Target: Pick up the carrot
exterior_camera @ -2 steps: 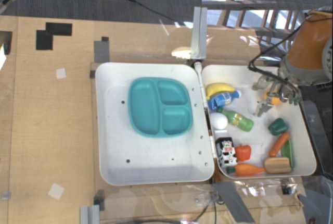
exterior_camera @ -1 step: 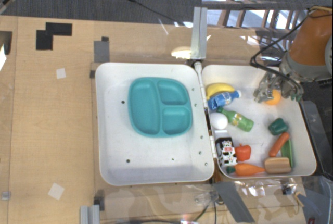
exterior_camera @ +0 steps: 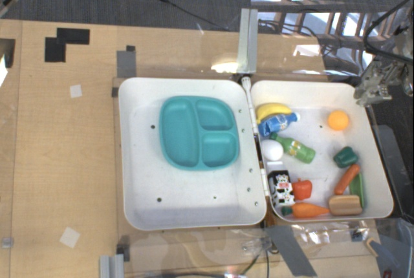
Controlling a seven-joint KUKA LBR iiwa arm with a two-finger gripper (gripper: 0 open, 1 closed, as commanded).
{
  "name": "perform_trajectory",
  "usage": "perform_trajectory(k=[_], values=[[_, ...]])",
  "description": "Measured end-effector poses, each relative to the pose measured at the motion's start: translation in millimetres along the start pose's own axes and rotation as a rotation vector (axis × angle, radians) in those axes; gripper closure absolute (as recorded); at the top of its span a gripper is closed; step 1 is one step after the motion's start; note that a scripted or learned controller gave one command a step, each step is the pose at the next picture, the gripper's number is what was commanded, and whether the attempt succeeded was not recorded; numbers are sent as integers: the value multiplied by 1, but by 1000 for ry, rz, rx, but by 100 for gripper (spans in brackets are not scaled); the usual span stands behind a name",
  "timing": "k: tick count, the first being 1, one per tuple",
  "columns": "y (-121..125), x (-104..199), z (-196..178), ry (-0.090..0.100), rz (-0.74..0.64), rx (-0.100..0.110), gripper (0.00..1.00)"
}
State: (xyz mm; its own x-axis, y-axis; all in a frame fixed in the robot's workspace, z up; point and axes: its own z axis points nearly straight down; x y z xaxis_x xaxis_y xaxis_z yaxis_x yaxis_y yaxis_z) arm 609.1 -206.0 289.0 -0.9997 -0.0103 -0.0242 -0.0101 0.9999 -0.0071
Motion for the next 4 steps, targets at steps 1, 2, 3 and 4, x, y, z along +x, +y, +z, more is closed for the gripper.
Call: perform_trajectory(k=[1,2,3,4], values=[[0,9,-206,1,-218,-1,100],[0,-55,-197,9,-526,-9,100],[1,-64,-137,11,-864,-15,100],[1,-59,-115,8,-1201,-17,100]])
